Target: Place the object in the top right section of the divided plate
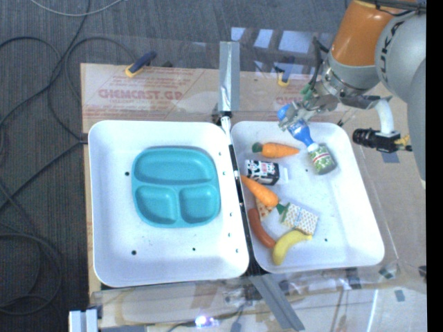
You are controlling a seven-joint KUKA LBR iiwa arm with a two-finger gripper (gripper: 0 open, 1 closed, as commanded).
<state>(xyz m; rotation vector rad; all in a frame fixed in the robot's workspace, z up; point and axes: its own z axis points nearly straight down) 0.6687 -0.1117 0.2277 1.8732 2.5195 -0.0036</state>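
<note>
Camera view, my tool [299,115] over right bin's [360,206] far edge, fingers' state unclear, small bottle [315,151] just beneath, carrots [277,149], milk carton [262,171], banana [287,244] crowded nearby, teal divided plate [176,185] in left bin [111,206], well apart.

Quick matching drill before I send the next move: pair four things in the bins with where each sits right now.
Things:
1. divided plate
2. banana
3. carrot
4. milk carton

Places:
A. near front edge of right bin
B. middle of left bin
C. far part of right bin, left of the small bottle
D. by right bin's left wall, just below the far carrot

Pairs: 1-B, 2-A, 3-C, 4-D
</note>
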